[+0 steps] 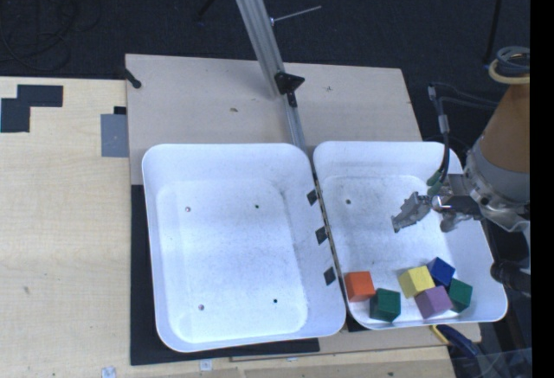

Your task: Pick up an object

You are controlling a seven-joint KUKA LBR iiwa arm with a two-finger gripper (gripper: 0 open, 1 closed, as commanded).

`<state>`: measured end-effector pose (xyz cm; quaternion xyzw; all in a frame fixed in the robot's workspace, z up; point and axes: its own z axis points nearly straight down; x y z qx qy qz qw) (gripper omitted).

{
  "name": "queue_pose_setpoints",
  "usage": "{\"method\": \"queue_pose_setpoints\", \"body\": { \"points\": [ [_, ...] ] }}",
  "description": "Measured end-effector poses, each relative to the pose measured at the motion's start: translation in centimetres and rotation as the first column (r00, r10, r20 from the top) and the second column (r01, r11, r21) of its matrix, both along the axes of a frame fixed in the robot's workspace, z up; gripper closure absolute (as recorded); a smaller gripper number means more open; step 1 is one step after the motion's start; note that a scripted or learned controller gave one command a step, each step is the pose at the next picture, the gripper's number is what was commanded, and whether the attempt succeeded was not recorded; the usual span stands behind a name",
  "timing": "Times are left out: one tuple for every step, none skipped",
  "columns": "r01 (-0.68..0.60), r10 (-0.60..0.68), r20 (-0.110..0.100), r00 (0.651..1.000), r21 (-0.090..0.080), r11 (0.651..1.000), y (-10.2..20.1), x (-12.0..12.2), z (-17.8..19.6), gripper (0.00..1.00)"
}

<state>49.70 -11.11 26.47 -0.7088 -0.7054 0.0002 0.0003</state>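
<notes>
**Pincer waits above the bin, blocks sit in the corner**

A pale wooden bench [69, 221] stands in a dark room and carries two shallow white bins side by side. A long silver metal bar [260, 30] leans up behind them.

The white bin on the right [372, 169] holds a little heap of toy blocks near its front edge. There is an orange cube [359, 285], a dark green cube [385, 305], a yellow cube [416, 279], a purple cube [432, 302], a blue cube [442, 269] and another green cube [460, 293]. They are packed close, and some touch each other.

The grey arm with the orange part [506, 130] comes in from the right. Its pincer [407, 214] hangs over the middle of that bin, well apart from the blocks. It has nothing in it. I cannot tell how far open it is, because it looks small and blurry.

What could go wrong? The blocks are squeezed together, so the pincer may bump two at once and push them away. The green cube on the right sits close to the bin wall, so there may be no room to get around it. The orange cube stands a bit apart, so it looks easiest to me.
</notes>
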Motion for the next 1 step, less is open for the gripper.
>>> {"method": "queue_pose_setpoints", "body": {
  "points": [
    [0.001,-0.001,0.0,1.0,0.0,1.0,0.0,0.0,0.0,0.0]
  ]
}}
